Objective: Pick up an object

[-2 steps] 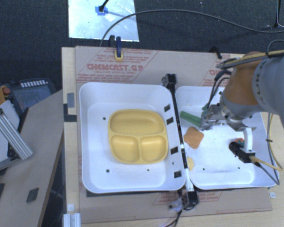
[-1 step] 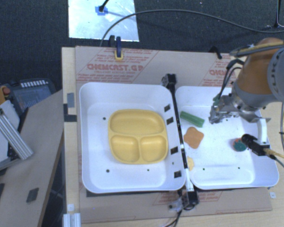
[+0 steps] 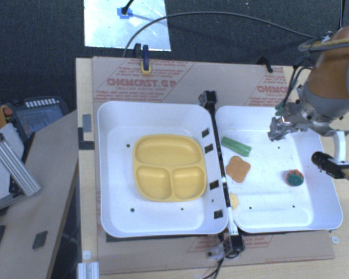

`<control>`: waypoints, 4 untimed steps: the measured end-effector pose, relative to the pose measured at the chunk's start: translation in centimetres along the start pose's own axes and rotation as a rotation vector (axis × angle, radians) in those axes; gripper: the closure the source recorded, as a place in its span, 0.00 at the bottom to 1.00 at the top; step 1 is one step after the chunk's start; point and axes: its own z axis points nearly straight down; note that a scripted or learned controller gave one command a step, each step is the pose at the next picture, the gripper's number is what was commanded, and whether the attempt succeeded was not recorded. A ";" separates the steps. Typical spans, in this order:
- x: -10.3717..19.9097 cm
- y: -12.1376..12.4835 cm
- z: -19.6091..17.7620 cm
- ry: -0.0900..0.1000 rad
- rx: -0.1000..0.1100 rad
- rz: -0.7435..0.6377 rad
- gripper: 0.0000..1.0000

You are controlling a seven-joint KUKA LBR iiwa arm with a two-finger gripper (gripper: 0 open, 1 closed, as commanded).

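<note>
Hovering over the right bin (image 3: 320, 214), the gripper (image 3: 277, 129) grasps nothing; whether it is released or clenched cannot be told. The green stick (image 3: 236, 146) lies just left of the gripper and slightly nearer the camera, its long axis slanting toward the orange piece (image 3: 238, 169).

This is a robot lab or test bench. A grey and orange robot arm (image 3: 331, 74) reaches over two white bins (image 3: 113, 121) set on a protective-film-covered board (image 3: 180, 77), with loose cables (image 3: 221, 17), a handheld control unit (image 3: 38, 116) and aluminium framing (image 3: 11, 161) around.
</note>
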 end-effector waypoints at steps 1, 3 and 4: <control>0.0 0.2 -5.4 0.000 0.000 -0.002 1.00; 10.1 -0.2 -3.8 0.004 0.005 -0.008 1.00; 16.0 -1.1 -4.0 0.004 0.007 -0.009 1.00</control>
